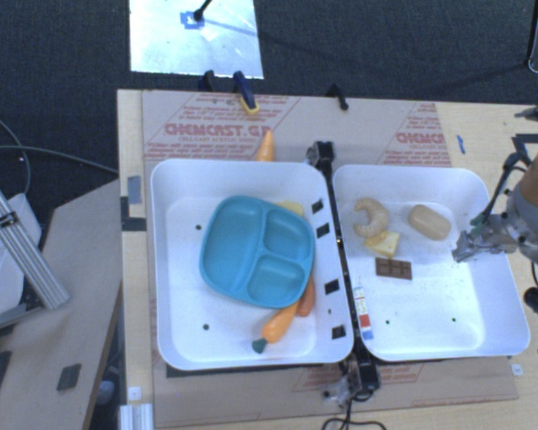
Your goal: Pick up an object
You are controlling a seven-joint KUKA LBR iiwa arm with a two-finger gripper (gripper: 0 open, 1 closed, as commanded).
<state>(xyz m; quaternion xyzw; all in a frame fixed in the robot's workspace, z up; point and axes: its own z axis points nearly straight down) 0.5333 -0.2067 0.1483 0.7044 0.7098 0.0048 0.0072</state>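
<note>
Nearest the lens, a tapered orange carrot [282,325] lay in the left bin [175,240], long axis running lower left to upper right, partly under a smooth blue compartment tray [255,251]. Right bin [484,330] held a curved croissant [371,215], yellow wedge [385,244], flat brown chocolate bar [394,269] and oval bun [429,221]. Gripper [466,247] stood at frame right over the right bin; finger state could not be determined.

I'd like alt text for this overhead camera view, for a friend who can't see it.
A robot arm's gripper hovers at the right bin's right edge, near a croissant, bread roll, cheese wedge and chocolate piece. The left bin holds a blue divided plate atop a carrot.
</note>
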